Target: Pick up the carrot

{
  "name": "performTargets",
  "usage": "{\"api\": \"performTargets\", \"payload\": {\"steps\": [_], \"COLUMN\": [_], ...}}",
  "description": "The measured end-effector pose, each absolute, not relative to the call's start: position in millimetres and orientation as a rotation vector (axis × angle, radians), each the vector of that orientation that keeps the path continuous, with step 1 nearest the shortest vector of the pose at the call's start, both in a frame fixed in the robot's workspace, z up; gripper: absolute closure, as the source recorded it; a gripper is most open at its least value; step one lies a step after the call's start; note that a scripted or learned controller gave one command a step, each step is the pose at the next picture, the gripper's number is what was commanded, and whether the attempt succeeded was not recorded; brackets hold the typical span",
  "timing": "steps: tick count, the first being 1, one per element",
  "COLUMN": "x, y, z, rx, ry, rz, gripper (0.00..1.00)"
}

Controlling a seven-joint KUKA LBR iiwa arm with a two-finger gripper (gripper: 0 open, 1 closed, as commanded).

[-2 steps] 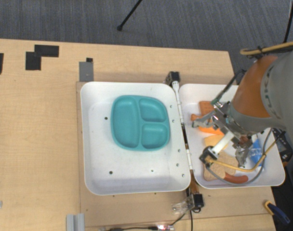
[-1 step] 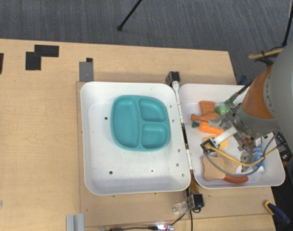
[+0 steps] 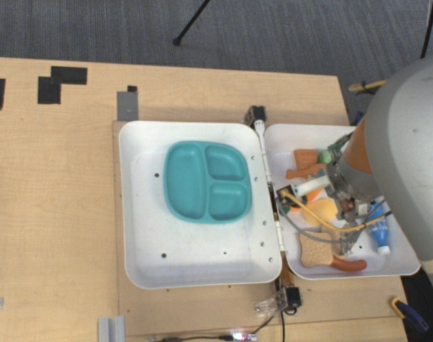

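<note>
So my gripper [image 3: 347, 216] is down in the right bin [image 3: 400, 268], lower right of the frame, buried in the food pile with cables all over it. Honestly can't tell how it's set. The carrot [image 3: 307, 161] sits toward that bin's upper part, up and left of my gripper. Teal divided plate [image 3: 206, 182] sits in the left bin [image 3: 142, 248], mid-frame.

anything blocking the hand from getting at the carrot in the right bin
No visible barrier. The orange carrot with a green top lies exposed at the far side of the right white bin, beside the arm's wrist. A white-and-orange piece sits just in front of it, not over it.
</note>
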State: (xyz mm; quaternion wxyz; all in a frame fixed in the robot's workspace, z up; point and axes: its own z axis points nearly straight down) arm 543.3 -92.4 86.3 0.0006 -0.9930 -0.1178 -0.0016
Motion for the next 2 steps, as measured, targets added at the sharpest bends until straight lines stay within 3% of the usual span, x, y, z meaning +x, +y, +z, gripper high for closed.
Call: {"api": "performTargets", "payload": {"steps": [1,2], "x": [514.4,507.0], "y": [-83.4,-85.0], "z": [93.0,96.9], "rx": [-3.138,-3.138], "ry": [-0.339,-0.340], "rz": [-0.062,-0.093], "gripper": [0.00,0.00]}}
